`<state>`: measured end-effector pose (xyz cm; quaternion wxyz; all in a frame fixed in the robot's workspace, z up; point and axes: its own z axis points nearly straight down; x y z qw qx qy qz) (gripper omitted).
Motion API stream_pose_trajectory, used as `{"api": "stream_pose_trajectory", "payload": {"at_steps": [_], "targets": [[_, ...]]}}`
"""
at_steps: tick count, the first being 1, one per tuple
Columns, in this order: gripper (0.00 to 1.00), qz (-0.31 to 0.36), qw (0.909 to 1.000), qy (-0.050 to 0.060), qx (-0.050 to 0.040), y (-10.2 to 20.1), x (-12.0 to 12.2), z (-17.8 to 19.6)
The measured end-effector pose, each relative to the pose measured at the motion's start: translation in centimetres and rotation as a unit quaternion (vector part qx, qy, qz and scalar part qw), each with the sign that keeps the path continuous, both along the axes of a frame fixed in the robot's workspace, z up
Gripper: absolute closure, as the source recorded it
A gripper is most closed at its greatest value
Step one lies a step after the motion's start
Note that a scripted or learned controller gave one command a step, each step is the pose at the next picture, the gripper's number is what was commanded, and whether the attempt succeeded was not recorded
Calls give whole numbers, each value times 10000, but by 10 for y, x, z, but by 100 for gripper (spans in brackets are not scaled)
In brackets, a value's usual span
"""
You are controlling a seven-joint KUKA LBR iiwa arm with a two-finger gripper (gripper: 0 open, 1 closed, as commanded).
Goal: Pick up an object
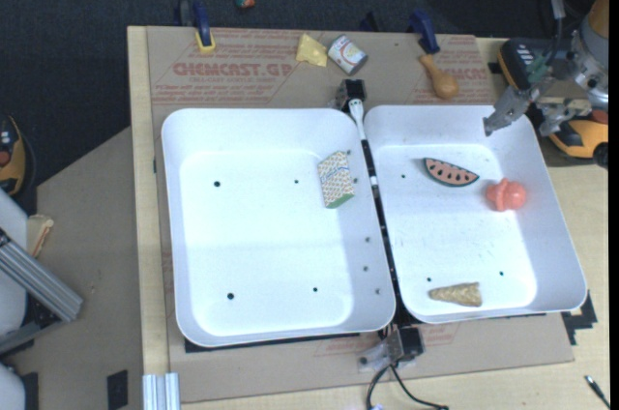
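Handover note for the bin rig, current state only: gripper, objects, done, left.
Gripper: at the right bin's top right corner, over the rim, nothing between its fingers. Whether open or shut cannot be told.
Right bin: watermelon slice near the top, pink toy beside it toward the right wall, tan wedge near the bottom edge.
Left bin: one green patterned block by its right wall.
On the board behind the bins: yellow piece, small carton, wooden-handled item.
Done: nothing picked yet.
Left: descend, grasp and lift an object; watermelon slice and pink toy lie nearest.
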<state>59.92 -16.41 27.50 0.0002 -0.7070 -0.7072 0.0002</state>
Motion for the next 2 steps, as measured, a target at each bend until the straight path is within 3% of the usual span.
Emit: {"api": "stream_pose_trajectory", "payload": {"at_steps": [1,2], "targets": [[100,3,10000,-18,-8,0,1,11],[100,-30,10000,21,1,-51,-50,-10]]}}
